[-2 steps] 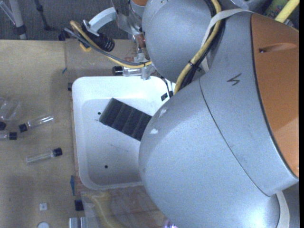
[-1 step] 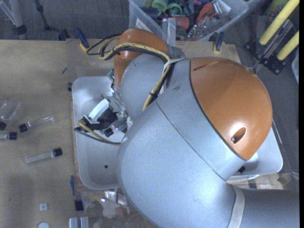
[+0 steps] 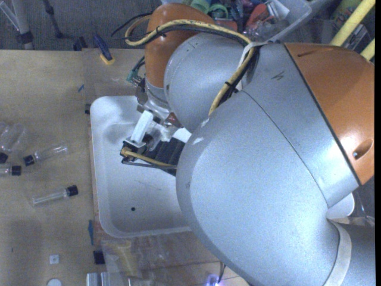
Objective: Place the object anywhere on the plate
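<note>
My arm's grey body and orange band fill most of the camera view. It hangs over the left white bin (image 3: 104, 159). The gripper (image 3: 150, 107) sits low over the bin's far part, near its back wall, and is mostly covered by the wrist above it. A small green and dark thing (image 3: 136, 75) shows just behind the wrist at the bin's back edge, and I cannot tell what it is. A tiny dark speck (image 3: 133, 208) lies on the bin floor near the front.
Several clear vials with black caps (image 3: 55, 195) lie on the wooden bench left of the bin. A clear tub of colourful items (image 3: 238, 2) stands at the back. A blue clip (image 3: 105, 53) lies on the bench behind the bin.
</note>
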You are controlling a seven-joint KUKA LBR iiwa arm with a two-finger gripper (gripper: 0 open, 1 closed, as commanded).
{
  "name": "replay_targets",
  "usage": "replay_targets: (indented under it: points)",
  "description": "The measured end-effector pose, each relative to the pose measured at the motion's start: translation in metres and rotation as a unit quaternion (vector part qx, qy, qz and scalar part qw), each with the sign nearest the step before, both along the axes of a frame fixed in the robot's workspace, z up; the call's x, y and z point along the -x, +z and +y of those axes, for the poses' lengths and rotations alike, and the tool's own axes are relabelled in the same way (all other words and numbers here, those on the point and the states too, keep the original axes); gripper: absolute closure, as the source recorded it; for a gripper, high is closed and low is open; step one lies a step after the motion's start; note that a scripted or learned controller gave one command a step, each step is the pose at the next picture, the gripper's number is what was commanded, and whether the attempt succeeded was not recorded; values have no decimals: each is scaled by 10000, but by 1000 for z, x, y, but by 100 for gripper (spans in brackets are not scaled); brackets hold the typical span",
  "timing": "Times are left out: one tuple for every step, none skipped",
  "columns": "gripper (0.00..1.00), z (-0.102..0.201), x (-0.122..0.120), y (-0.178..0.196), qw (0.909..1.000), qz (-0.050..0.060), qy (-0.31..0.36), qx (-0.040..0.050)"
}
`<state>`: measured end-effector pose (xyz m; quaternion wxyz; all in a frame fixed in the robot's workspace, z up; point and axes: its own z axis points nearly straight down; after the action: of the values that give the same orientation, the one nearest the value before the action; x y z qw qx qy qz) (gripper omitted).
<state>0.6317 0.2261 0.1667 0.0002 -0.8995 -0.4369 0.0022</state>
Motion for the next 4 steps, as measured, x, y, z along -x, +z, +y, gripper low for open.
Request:
replay_targets:
  points:
    - [100,0,-23,-46,9643,12,2648,-9]
    - [100,-21,7,-30,8743,8,4854,-16]
    - [100,-16,-35,-75,9634,-40,2680,-6]
    - [100,-2,-9,-14,9234,-3,3838,-11]
